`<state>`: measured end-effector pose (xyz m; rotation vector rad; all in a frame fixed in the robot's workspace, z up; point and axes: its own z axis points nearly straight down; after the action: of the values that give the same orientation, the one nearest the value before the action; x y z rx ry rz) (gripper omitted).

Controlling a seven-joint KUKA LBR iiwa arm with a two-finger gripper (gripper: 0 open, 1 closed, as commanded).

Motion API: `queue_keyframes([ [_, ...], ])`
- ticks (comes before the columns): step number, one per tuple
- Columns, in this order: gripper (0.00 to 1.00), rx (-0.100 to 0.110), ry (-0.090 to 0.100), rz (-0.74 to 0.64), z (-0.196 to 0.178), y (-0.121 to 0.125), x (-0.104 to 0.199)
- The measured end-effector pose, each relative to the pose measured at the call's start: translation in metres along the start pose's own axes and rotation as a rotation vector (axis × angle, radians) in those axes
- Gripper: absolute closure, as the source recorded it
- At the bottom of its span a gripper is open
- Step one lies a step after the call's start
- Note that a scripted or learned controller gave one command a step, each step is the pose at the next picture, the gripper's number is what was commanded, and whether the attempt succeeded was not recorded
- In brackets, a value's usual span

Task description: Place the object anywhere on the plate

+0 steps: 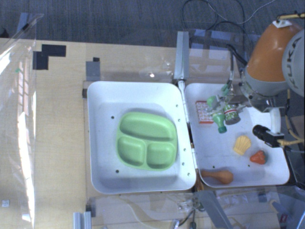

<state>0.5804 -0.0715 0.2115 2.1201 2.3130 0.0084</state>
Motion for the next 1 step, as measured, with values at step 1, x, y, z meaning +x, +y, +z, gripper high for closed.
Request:
queue_keyframes([
  [1, 1.0, 0.004, 0.0, -0.022, 0.0234, -0.0443, 0.077],
])
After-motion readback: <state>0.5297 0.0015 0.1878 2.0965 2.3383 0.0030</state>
